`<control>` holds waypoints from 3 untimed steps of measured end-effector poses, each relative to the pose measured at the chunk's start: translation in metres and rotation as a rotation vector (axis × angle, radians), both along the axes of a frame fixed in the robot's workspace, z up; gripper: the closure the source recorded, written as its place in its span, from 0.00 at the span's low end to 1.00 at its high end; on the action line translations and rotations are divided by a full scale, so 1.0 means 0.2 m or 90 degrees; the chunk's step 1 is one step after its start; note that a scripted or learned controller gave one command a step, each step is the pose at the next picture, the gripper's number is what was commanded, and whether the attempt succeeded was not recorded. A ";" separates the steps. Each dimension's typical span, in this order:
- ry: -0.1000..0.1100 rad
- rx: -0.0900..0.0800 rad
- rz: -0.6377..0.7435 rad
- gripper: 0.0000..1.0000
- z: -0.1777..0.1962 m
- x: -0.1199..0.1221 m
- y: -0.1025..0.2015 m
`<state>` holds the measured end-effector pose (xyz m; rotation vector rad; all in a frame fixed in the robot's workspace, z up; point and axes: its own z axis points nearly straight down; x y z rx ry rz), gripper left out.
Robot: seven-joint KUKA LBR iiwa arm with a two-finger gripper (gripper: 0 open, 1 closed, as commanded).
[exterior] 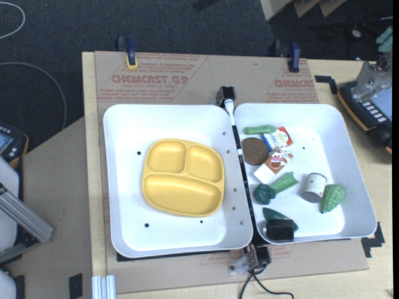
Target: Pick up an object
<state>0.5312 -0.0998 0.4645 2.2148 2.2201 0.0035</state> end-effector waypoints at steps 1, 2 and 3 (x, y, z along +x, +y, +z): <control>0.015 0.004 -0.002 1.00 -0.73 -0.13 0.06; 0.000 0.003 0.004 1.00 -0.49 -0.26 0.44; 0.001 0.002 0.002 1.00 -0.45 -0.26 0.69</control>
